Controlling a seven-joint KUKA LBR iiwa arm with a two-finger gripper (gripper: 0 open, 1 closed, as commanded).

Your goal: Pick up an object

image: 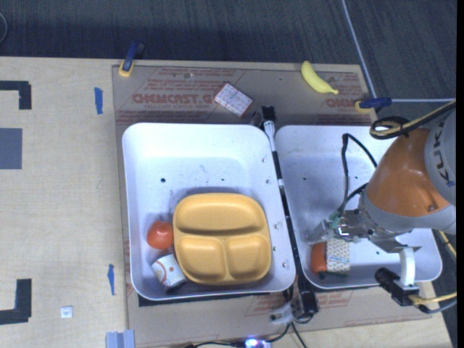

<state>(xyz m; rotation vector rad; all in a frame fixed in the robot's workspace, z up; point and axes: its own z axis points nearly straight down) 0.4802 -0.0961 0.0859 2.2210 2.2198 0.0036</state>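
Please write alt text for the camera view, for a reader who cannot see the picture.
The grey and orange arm reaches into the right bin, its gripper low over a small box and an orange item. The left bin holds a yellow divided tray, an orange ball and a small cup.

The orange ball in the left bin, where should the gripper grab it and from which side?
Probably straight down from above, closing across the round middle of the orange ball. It lies between the bin wall and the yellow tray, so a side approach looks blocked; set the fingers along the free line, toward the bin's far and near ends.
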